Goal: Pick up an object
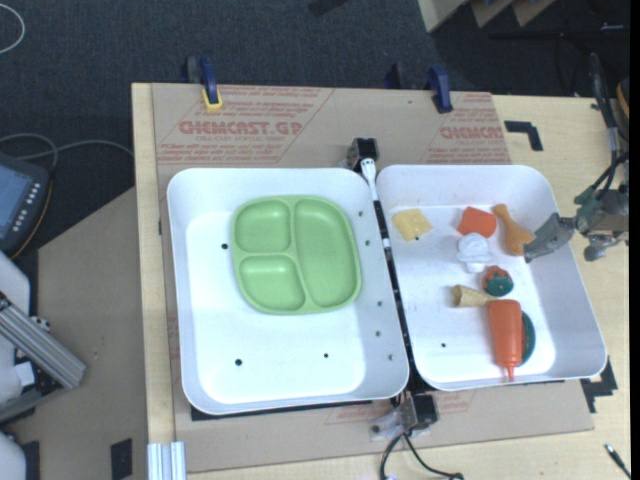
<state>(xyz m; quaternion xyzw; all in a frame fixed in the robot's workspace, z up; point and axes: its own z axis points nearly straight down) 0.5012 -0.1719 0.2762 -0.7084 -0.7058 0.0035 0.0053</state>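
Grey gripper (566, 238) over the right bin's (560, 358) far edge, open or closed unclear.

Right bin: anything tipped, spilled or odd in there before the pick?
Nothing looks spilled or broken. The toys in the right bin lie loose and clustered; the orange bottle lies on its side, partly over a dark green piece. The gripper sits at the bin's right edge.
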